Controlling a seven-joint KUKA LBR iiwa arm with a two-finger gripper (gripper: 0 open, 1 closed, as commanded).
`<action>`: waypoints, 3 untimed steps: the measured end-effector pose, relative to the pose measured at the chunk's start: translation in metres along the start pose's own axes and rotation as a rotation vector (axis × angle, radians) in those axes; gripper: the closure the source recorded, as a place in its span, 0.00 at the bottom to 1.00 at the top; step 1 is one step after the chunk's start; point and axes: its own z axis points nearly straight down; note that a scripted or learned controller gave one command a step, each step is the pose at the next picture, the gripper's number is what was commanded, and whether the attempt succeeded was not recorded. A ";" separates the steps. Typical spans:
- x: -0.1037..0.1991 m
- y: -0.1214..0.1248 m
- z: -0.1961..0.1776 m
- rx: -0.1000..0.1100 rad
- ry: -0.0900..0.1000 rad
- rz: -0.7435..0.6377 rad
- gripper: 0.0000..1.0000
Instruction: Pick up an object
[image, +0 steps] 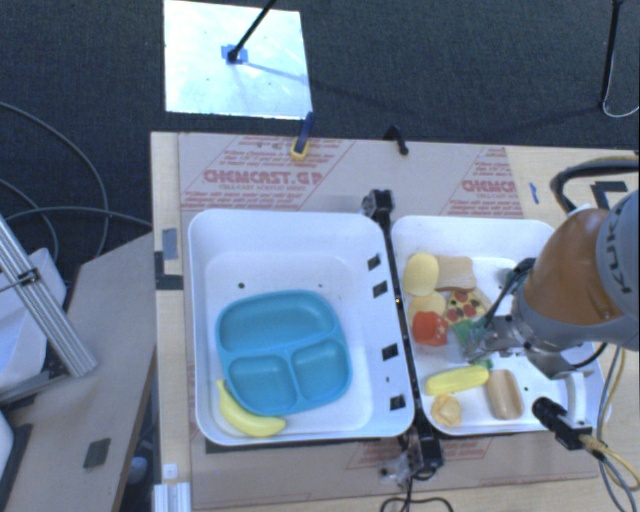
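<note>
The gripper, its state impossible to tell, sits beside a red tomato, at three o'clock of it.

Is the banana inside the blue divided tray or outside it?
Outside: the banana lies on the left bin's floor against the blue tray's lower-left rim.

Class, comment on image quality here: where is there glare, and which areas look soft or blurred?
Camera view: strong glare washes out the shiny sheet above the bench; the white bins' rims are bright but readable; the arm looks soft-edged; the toy food is small and slightly fuzzy.
</note>
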 end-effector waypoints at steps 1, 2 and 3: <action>0.046 -0.003 -0.092 0.009 0.009 -0.002 1.00; 0.070 -0.004 -0.100 0.015 0.008 0.000 1.00; 0.105 0.013 -0.127 0.015 0.008 -0.001 1.00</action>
